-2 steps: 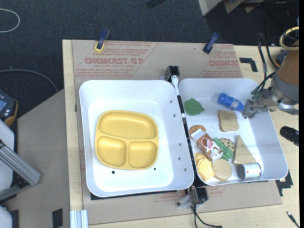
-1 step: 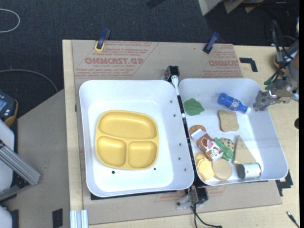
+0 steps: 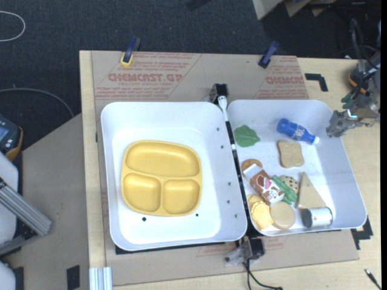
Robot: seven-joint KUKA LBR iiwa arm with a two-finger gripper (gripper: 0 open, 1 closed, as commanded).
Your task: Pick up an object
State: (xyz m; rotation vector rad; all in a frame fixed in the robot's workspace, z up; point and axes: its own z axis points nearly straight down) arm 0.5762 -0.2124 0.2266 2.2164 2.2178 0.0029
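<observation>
Hovering at the right edge of the bench, my gripper point(image 3: 340, 124) sits just outside the right bin's point(image 3: 344, 162) upper right rim; whether it is open or closed I cannot tell at this size, and nothing shows between its tips.

Right bin, contents:
- Blue bottle point(image 3: 297, 131), lying on its side, white cap end pointing lower right. It is the item nearest me, to my left, apart from the gripper and not touched.
- Green leaf point(image 3: 246, 136), flat, near the bin's left wall, upper part.
- Tan bread slice point(image 3: 291, 154), flat, just below the bottle.
- Cheese wedge point(image 3: 309, 191), pale, tip pointing up, right of centre.
- Can point(image 3: 317, 217), lying on its side at the lower right, dark end facing left.
- Round cracker point(image 3: 282, 216), touching the can's left side.
- Red-and-white packet point(image 3: 264, 183), tilted, in the lower left cluster, with a dotted green piece point(image 3: 286, 186) beside it.
- Yellow chips point(image 3: 260, 211), at the lower left, partly under the cracker.

Left bin point(image 3: 115, 162), contents:
- Yellow tray point(image 3: 161, 177), three compartments, lying flat and centred, well apart from me.

Both bins rest side by side on brown board point(image 3: 181, 71), held by two blue clamps point(image 3: 129, 51) at its far edge.
</observation>
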